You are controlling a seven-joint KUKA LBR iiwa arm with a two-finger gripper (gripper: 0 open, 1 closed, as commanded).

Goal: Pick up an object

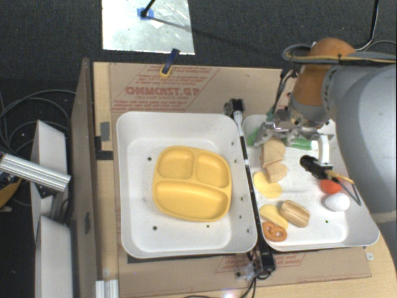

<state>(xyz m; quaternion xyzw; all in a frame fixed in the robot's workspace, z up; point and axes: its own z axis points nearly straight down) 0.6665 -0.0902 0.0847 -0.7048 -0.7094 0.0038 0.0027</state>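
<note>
Nearest the camera, toy foods — a bread roll (pixel 294 213) and white egg (pixel 337 202) — sit right of the yellow divided plate (pixel 191 183). Farther back, the hand (pixel 280 133) hovers over a tan wedge (pixel 273 152), a likely target; its grip state cannot be told.

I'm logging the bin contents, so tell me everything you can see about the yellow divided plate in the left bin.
The yellow divided plate looks like matte plastic, a rounded rectangle with three compartments: two smaller ones along the far side and one long one along the near side. It lies flat and right way up, turned slightly askew, near the middle of the left white bin, resting on the bin's floor. Nothing lies in it or touches it.
</note>
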